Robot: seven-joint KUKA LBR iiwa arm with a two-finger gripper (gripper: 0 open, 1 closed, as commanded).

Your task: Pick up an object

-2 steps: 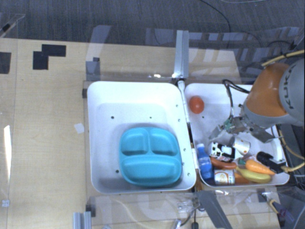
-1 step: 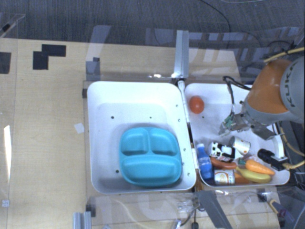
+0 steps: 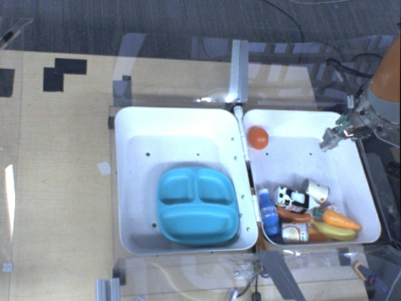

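**Gripper poised at the far edge of the right bin**

Gripper (image 3: 332, 137) hangs over the right bin (image 3: 369, 193) near its far right corner, holding nothing; whether it is spread or closed cannot be told. The orange ball (image 3: 257, 137) sits alone against the divider (well apart from the clutter), the easiest target. It is probably light, smooth and prone to roll, so the grasp should straddle its widest middle. The left bin (image 3: 135, 168) carries a blue tray (image 3: 197, 205).
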